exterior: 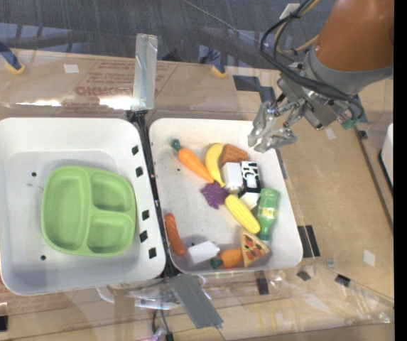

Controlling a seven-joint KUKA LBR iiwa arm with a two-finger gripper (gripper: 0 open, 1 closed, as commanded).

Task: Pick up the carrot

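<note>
An orange carrot [191, 162] with a green top lies slanted in the upper left of the right bin [189, 130]. A second, smaller carrot [228, 259] lies near that bin's front edge. My gripper [266, 135] hangs over the bin's upper right corner, well right of the slanted carrot, fingers [259, 129] spread and nothing between them.
The right bin also holds a banana [214, 162], corn [241, 213], a green bottle [267, 210], purple grapes [214, 195], a sausage [172, 234], a pizza slice [254, 249] and white blocks. A green divided plate [88, 209] sits in the left bin [18, 148].
</note>
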